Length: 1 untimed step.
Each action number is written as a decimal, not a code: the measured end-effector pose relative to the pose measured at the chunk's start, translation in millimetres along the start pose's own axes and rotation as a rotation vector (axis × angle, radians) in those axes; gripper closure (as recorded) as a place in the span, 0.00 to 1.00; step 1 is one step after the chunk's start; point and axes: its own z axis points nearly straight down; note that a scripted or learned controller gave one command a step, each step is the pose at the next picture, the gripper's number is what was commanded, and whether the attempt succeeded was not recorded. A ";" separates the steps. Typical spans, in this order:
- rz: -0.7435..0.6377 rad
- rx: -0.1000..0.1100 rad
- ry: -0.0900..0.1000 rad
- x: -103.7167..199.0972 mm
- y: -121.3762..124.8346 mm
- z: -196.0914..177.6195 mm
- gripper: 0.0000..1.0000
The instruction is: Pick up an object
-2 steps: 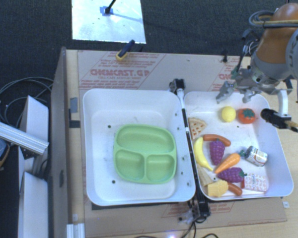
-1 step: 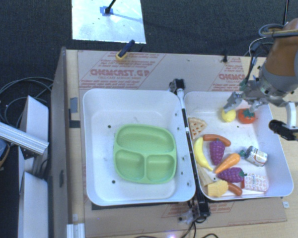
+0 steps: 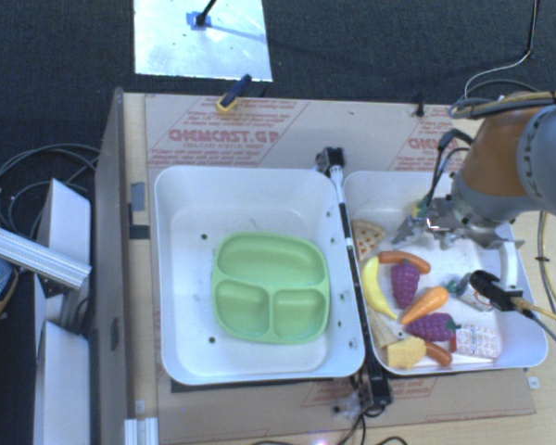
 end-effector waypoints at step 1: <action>0.000 -0.001 0.000 18.8 -48.8 26.3 0.00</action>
